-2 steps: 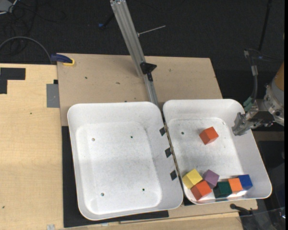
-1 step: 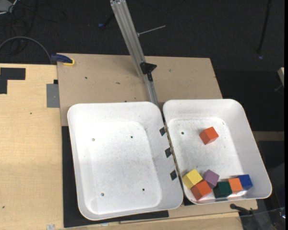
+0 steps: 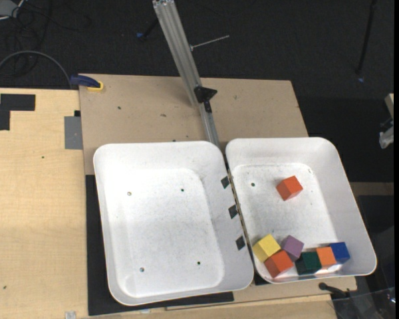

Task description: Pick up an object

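An orange-red cube (image 3: 289, 187) lies alone in the upper middle of the right bin (image 3: 338, 178). Along that bin's near edge sits a tight cluster of cubes: yellow (image 3: 266, 246), purple (image 3: 292, 246), red (image 3: 278, 263), dark green (image 3: 308, 262), orange (image 3: 326, 255) and blue (image 3: 340, 251). They touch one another and press against the bin's front wall. The left bin (image 3: 113, 178) stands beside it, its right rim meeting the right bin's left rim.
A slanted aluminium rail (image 3: 183, 58) runs from the top down to the seam between the bins. Black clips (image 3: 231, 211) join the two rims. A blue clamp (image 3: 86, 82) sits at the bench's far left corner. Pale wooden bench (image 3: 26, 198) extends left.
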